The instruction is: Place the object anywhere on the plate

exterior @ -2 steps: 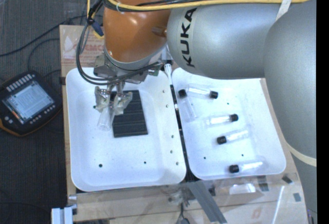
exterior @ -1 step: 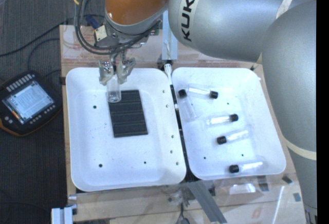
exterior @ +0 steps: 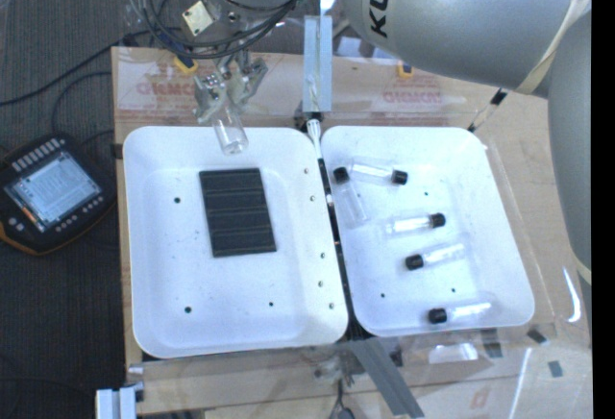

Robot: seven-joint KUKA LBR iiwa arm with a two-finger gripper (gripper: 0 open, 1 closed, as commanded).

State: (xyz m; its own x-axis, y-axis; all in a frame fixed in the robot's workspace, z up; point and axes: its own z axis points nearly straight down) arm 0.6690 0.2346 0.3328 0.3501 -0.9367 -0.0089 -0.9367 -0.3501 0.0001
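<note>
Glass vial (exterior: 229,135), clear and small, hangs between the two fingers of the gripper (exterior: 228,112), so the jaws are closed narrowly on it near its upper end. It is tilted a little, with its lower end pointing down to the far edge of the left bin (exterior: 154,244). It seems to be above the bin floor and not resting on it, but this I cannot tell for sure.

Just below the vial in the view, near the middle of the same bin, lies the plate (exterior: 237,211), a dark ribbed rectangle that is flat on the white floor. The vial is near the plate's far short edge but not over it. My judgement is that the carrying step is almost finished: the arm needs a short move toward the near side, then a lowering, before the release. Because the vial is round and the plate is ribbed, it could roll off if it is dropped from high or across the ribs.

In the right bin (exterior: 500,215) lie more vials, several with a black cap (exterior: 400,178), well apart from each other. They are probably the stock from which objects are taken, which explains why the plate stays alone in the other bin. Both bins sit side by side on the bench (exterior: 135,90).
</note>
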